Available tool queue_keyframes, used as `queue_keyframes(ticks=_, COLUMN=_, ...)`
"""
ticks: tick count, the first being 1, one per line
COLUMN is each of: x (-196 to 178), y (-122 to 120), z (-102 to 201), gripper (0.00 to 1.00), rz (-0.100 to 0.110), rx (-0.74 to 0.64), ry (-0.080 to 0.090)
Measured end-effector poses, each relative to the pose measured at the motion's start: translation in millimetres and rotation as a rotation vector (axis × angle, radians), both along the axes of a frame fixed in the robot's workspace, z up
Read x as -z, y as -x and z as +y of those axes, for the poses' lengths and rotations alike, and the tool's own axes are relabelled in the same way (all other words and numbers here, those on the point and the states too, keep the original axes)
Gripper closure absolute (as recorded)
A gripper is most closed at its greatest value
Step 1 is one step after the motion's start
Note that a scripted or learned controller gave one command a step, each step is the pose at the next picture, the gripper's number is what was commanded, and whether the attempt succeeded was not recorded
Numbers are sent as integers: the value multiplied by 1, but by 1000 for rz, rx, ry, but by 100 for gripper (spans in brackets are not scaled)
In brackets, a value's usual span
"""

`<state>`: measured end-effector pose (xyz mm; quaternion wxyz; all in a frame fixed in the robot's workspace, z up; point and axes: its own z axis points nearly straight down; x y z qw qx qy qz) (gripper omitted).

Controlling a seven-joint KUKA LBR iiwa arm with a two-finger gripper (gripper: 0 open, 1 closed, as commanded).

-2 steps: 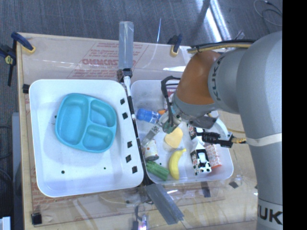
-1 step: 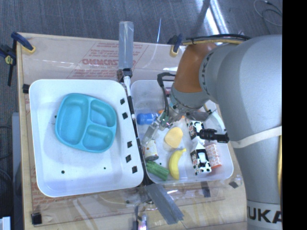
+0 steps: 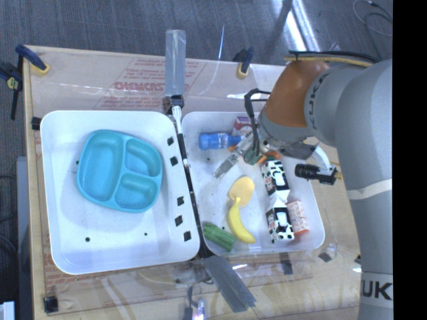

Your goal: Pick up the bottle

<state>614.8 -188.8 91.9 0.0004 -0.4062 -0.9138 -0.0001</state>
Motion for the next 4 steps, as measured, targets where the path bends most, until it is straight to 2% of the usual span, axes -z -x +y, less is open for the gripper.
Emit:
queue_keyframes(ticks=1, x=-10, y=-1, z=1, gripper=100, rz=1, rx=-7, ry=0)
queue_keyframes(ticks=2, x=-109, y=15, z=47, gripper=100, rz=1, rx=195, ry=1)
queue_keyframes(ticks=3, x=-136, y=74, z=100, gripper=100, rz=4, rx=442, ry=1)
queue_keyframes(ticks=4, x=-161, y=71, z=197, gripper=100, rz=1, rx=434, ry=1)
